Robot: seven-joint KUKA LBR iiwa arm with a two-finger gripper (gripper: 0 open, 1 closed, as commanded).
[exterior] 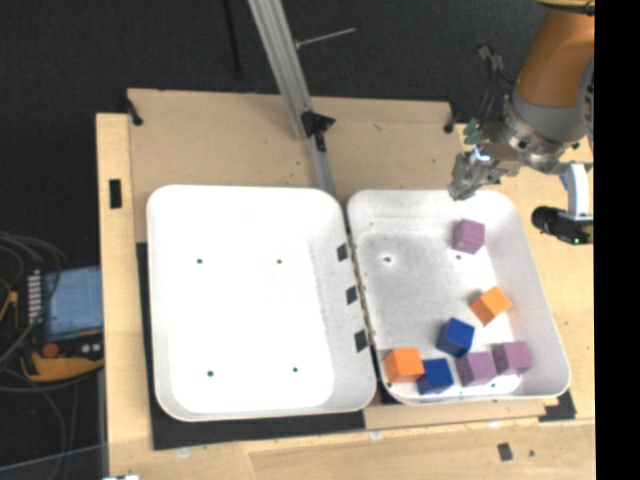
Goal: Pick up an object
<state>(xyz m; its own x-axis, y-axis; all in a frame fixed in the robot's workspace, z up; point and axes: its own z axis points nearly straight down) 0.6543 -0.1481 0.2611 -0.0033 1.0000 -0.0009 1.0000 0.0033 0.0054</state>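
While the jaws (466, 190) hover, the purple block (468, 235) lies just below.

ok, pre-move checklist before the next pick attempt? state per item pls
1. Gripper position: above the far edge of the right bin, not down among the blocks. ok.
2. Nearest target: purple block sits alone, just below the gripper in the camera view, free on all sides. ok.
3. Holding anything: no block seen at the gripper. ok.
4. Finger opening: too small and blurred to judge. cannot tell.
5. Clustered blocks: orange block, blue block and the purple ones near the front wall are packed close. not ok for an easy grasp.
6. Lone orange block: separate, tilted diagonally. ok as a fallback.
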